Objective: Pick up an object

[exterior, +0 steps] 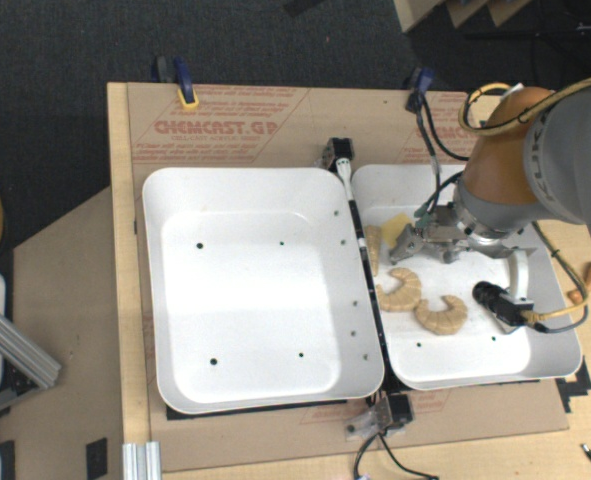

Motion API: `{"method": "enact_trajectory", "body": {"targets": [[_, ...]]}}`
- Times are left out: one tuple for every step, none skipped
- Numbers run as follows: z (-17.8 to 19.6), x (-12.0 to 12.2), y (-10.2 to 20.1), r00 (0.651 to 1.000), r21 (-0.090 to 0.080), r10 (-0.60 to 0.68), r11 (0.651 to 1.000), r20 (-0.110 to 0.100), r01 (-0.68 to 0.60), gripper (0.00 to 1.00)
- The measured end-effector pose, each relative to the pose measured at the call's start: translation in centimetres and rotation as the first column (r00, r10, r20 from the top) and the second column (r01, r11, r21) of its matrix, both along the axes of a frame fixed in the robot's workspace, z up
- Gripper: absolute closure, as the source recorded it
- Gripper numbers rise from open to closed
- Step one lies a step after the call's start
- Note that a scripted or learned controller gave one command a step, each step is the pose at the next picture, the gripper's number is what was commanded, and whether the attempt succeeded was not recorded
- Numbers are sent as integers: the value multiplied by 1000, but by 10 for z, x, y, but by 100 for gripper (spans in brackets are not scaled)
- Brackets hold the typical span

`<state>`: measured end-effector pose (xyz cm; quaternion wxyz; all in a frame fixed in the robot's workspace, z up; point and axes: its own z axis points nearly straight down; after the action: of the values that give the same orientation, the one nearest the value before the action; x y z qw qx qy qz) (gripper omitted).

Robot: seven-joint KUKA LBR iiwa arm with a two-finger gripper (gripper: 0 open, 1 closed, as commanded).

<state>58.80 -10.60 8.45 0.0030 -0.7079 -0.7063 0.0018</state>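
Worktop (235,118): brown board over dark carpet (75,28), bearing two white bins (245,174). Two croissants (403,290) lie near the tool (410,243), toward the view's bottom. Tool's spread: cannot tell.

Smooth glossy white plastic bins (245,288)

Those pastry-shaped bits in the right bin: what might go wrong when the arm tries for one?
1. The gripper sits beside the pale piece, which lies against the right bin's wall; it might strike the wall or just shove the piece.
2. The upper curved piece and lower curved piece lie close together, so taking one could drag the other.
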Motion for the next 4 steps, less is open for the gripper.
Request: {"method": "enact_trajectory", "body": {"targets": [[109,52,2,1000,-5,5,1000,21,-5,0],[100,55,83,1000,0,9,1000,8,-9,0],[142,80,176,1000,2,13,1000,15,-13,0],[150,79,169,1000,-2,5,1000,12,-5,100]]}}
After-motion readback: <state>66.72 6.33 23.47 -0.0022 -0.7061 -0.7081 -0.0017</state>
